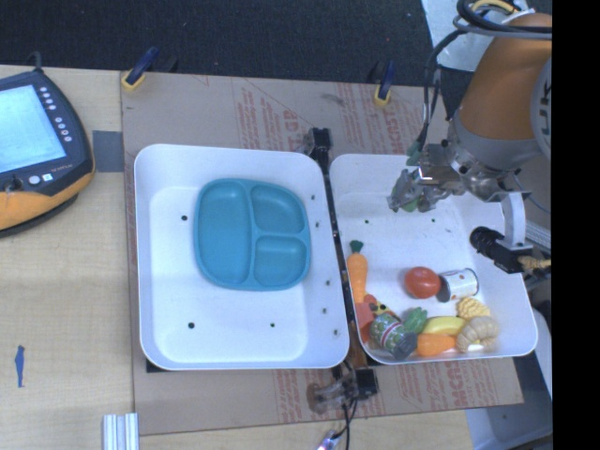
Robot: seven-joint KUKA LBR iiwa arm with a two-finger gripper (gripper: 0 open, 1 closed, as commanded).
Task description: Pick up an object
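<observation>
— Lettering runs in red along the brown cardboard sheet under both bins, but it is too small and slanted to read. Anything clearer?

— No. The handheld controller at the left edge of the bench has a pale screen and orange-and-black casing; its buttons are unreadable.

— Shapes, then?

— The left bin is smooth white plastic with rounded corners and holds a teal tray split into three compartments. The right bin carries toy food heaped in its near corner: an orange carrot against the left wall, a red tomato, a small silver can touching it, and a yellow banana.

— And the claw?

— The claw hangs over the far part of the right bin, well apart from the heap. I cannot tell how it stands or whether it has anything. Blue-and-yellow clamps pin the cardboard's far edge.
</observation>
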